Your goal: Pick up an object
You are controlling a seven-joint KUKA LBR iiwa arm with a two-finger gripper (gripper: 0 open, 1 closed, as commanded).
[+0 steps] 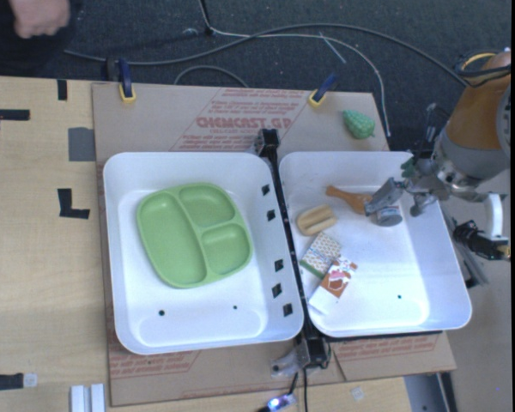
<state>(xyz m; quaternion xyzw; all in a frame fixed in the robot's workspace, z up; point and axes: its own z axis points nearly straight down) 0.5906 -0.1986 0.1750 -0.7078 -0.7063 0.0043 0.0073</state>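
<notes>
White bins sat side by side on a cardboard sheet (240, 123) when I logged this frame; left bin (124, 256) carried a green divided tray (194, 233) lying flat, tilted a little toward the centre divider; right bin (429, 290) carried the loose objects. I noted a tan bread-roll-shaped piece (316, 221) near the divider; just below it a small chequered packet (321, 253), and touching that, a white-and-red carton (335, 280) lying on its side; an orange-brown wooden piece (349, 198) lay toward the bin's far edge. The arm (476, 127) reached in from the right, orange band above the wrist; the gripper (384, 206) hung low over the upper part of the right bin, just beside the right end of the wooden piece; from my feed I could not tell whether the fingers were spread or pressed together, nor whether anything sat between them. A green lump (359, 124) rested on the cardboard beyond the right bin, well apart from the gripper; two clamps (125, 88) held the cardboard's far edge.
</notes>
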